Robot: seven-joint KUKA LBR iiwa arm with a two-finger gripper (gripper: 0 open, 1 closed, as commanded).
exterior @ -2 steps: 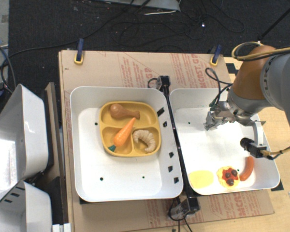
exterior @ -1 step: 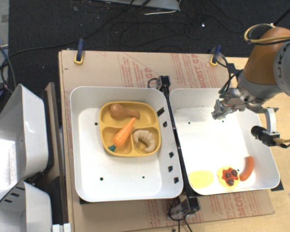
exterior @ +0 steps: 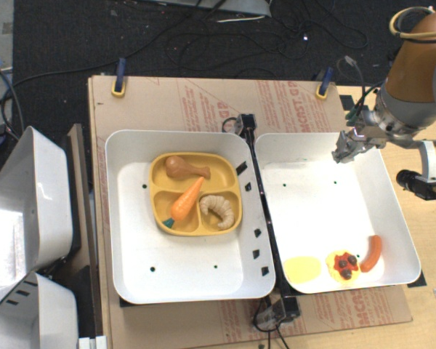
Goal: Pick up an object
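The gripper hangs over the far right corner of the right bin, on the grey arm reaching in from the right. Nothing sits between its tips, and whether it is wide or narrow I cannot tell from this slanted view.

The things it could pick up in that bin lie along the near edge, well apart from the gripper: a sausage near the right wall, a small red and dark toy just beside it, and a flat yellow disc to the left. The left bin holds a yellow plate with 3 items: a drumstick, a carrot and a shrimp.

The risks look plain. The disc is thin and may slip under the tips. The sausage lies close to the bin wall, so a descent there could strike the rim. The sausage and toy crowd each other, so a closing grip might push one aside.
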